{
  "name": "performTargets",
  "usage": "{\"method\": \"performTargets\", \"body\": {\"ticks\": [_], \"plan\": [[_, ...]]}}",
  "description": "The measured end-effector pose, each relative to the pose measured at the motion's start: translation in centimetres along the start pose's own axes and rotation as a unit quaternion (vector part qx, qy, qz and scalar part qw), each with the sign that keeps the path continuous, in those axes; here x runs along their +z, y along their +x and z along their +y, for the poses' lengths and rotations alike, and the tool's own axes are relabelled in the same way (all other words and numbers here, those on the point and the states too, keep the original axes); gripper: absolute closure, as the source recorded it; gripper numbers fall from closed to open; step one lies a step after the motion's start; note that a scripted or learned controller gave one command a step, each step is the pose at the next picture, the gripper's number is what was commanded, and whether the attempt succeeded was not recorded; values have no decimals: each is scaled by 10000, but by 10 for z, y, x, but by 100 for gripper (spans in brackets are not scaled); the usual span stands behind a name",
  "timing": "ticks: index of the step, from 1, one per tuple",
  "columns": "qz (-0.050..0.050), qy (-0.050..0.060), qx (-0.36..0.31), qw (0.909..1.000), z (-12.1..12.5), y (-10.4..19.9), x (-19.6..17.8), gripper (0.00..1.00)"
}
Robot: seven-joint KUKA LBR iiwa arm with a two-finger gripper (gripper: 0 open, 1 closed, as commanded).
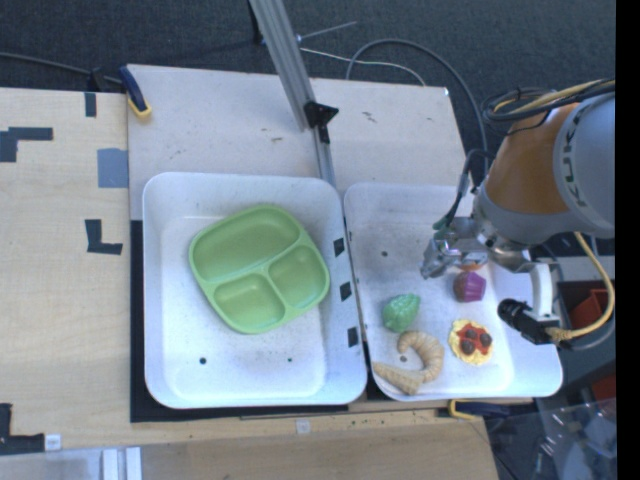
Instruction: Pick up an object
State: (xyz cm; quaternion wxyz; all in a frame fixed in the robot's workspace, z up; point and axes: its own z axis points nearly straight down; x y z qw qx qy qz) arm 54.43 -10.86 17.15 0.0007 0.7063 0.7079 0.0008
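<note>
Arm (545,173): reaching in from the right, hanging over the right bin (375,218).
Pincer (447,258): hovering low above the bin's upper right part; whether it is wide or narrow, I cannot tell.
Purple object (469,286): lying just beside the pincer, below and to its right.
Green object (402,311): sitting near the bin's middle.
Croissant-shaped toy (418,359): curling along the bin's lower edge.
Small pizza toy (472,341): lying right of the croissant.
Left bin (165,268): holding a green divided plate (260,266).
Tabletop (60,268): carrying both bins.
</note>
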Motion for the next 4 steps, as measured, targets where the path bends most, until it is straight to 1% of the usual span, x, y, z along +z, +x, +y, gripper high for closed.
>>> {"method": "performTargets", "body": {"ticks": [1,2,3,4], "plan": [[-5,-11,1,10000,1,0,-53,100],[9,14,-29,10000,13,60,-61,100],[7,11,-26,10000,32,113,-68,100],[2,22,-20,10000,43,160,-54,100]]}}
